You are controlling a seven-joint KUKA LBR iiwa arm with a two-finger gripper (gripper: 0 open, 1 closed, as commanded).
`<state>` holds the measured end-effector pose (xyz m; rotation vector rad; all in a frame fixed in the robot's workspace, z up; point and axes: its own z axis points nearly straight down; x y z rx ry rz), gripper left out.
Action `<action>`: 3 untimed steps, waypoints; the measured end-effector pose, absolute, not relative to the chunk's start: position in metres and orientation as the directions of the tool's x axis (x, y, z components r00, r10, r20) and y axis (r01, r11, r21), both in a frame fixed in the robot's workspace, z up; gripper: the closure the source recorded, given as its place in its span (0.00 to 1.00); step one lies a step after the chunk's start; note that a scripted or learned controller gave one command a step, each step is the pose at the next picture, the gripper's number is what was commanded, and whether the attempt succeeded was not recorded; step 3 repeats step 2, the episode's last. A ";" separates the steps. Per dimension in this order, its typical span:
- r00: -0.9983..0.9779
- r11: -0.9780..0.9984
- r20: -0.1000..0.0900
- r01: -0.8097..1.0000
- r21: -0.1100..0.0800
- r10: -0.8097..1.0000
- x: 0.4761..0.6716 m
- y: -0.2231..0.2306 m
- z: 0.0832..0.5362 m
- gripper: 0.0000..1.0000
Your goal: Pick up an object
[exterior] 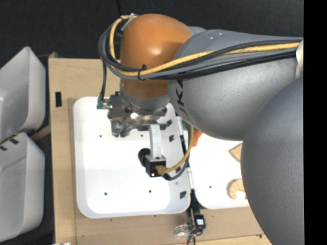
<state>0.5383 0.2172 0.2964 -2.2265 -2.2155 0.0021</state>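
My gripper (120,125) hangs over the upper middle of the left white bin (102,188), seen from above under the orange wrist band. The wrist hides what is beneath it. In the right bin (214,190) a pale tan object (236,189) lies near the front, partly covered by the arm. Another tan piece (236,151) shows further back, and a small orange bit (196,137) peeks out at the bin's left wall beside the arm.
The big grey arm covers most of the right bin and the back of the left one. White padded shapes (20,137) stand off the bench at the left. A small metal clip with wires (190,227) sits at the bench's front edge between the bins.
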 end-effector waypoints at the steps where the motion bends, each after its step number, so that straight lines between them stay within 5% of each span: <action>1: 0.009 -0.009 0.000 1.000 -0.001 1.000 0.539 0.216 0.307 1.00; 2: -0.003 0.003 0.000 1.000 0.001 1.000 0.563 0.222 0.339 1.00; 3: -0.003 0.003 0.000 1.000 0.001 1.000 0.563 0.222 0.339 1.00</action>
